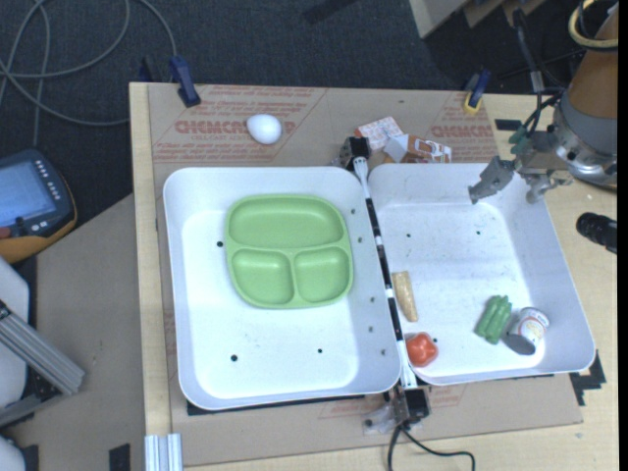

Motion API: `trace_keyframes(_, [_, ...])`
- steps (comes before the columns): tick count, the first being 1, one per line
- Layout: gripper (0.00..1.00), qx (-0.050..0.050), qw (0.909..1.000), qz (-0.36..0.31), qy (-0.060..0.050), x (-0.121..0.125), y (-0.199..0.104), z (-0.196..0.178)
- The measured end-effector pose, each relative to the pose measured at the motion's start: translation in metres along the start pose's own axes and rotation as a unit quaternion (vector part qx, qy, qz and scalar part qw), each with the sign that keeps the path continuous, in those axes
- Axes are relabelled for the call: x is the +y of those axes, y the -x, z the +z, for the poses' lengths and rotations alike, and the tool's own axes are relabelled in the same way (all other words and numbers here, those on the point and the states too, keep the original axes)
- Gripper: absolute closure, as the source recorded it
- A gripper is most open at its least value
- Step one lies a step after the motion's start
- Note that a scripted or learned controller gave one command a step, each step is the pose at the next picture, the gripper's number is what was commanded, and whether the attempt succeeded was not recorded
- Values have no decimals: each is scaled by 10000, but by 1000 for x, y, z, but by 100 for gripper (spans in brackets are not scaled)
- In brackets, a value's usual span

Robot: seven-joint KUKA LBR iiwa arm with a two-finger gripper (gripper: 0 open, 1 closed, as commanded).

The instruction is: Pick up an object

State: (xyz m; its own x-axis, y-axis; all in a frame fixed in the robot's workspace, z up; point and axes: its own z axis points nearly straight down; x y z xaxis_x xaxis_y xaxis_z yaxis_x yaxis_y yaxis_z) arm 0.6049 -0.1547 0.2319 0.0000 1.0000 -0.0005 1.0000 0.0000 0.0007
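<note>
The right bin (pixel 549 263) holds a tan stick-shaped piece (pixel 404 295) by its left wall and a red object (pixel 422 349) in the near-left corner. A green ridged object (pixel 494 319) lies next to a small round white and grey item (pixel 527 330) near the front right. My gripper (pixel 512 185) hangs over the bin's far right corner, well apart from all of them. Its two fingers are spread open with nothing between them.
The left bin (pixel 186 292) carries a green divided plate (pixel 289 248). A white egg-shaped object (pixel 263 128) lies on the bench behind that bin. Crumpled wrappers (pixel 397 143) sit behind the seam between the bins. Blue clamps (pixel 183 79) grip the bench's far edge.
</note>
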Motion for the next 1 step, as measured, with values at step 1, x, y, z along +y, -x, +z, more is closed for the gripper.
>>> trace_keyframes(1, [0, 2, 10000, 1, -5, -74, 25, 147])
